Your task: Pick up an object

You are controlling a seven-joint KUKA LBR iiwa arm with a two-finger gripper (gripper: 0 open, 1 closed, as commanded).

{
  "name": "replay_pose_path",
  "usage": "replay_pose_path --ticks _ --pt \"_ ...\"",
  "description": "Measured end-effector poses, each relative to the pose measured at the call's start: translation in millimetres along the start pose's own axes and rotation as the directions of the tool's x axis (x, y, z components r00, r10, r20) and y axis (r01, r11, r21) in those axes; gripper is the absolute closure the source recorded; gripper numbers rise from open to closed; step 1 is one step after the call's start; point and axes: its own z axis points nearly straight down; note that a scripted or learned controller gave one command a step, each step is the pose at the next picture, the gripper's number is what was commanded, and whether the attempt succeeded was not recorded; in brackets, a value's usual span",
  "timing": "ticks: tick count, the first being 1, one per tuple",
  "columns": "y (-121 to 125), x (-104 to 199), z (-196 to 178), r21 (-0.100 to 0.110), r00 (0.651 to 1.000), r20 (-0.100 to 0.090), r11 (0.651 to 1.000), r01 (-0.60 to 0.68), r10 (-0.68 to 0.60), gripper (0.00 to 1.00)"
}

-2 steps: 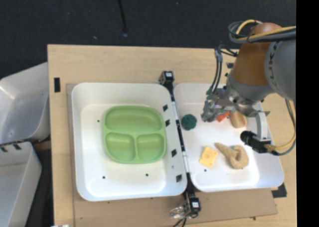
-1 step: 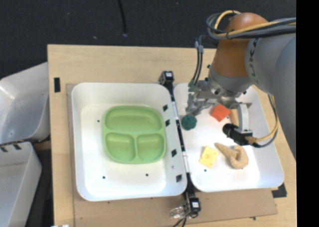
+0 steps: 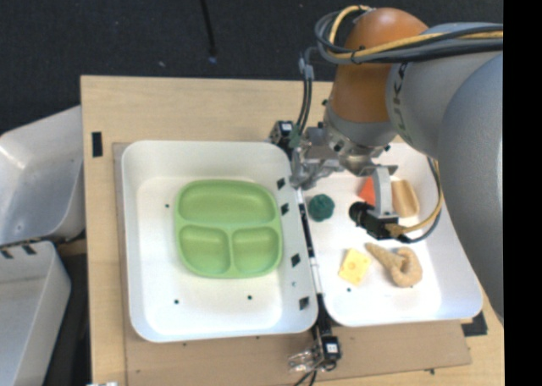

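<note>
The right bin (image 3: pixel 440 291) holds several small objects. A dark green round piece (image 3: pixel 320 207) lies near its left wall. A yellow cheese wedge (image 3: pixel 355 267) and a tan twisted pastry (image 3: pixel 398 263) sit toward the front. An orange piece (image 3: pixel 367 190) and a tan bun-like piece (image 3: pixel 406 199) lie further back, partly under the arm. My gripper (image 3: pixel 306 169) hangs over the back left corner of the right bin, just above and behind the green round piece, with nothing visibly in its grasp. The grey arm with its orange band (image 3: pixel 373 71) hides the back of the bin.
The left bin (image 3: pixel 144 291) carries a light green divided plate (image 3: pixel 228 227) at its middle. A raised divider (image 3: pixel 306 249) separates the two bins. A black part on a cable (image 3: pixel 373 221) hangs from the arm over the right bin's centre.
</note>
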Motion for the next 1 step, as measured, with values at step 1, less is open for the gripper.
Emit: replay_pose_path --ticks 1 --pt "11.3 47.6 -9.9 0.000 1.000 0.000 1.000 -0.001 0.001 1.00"
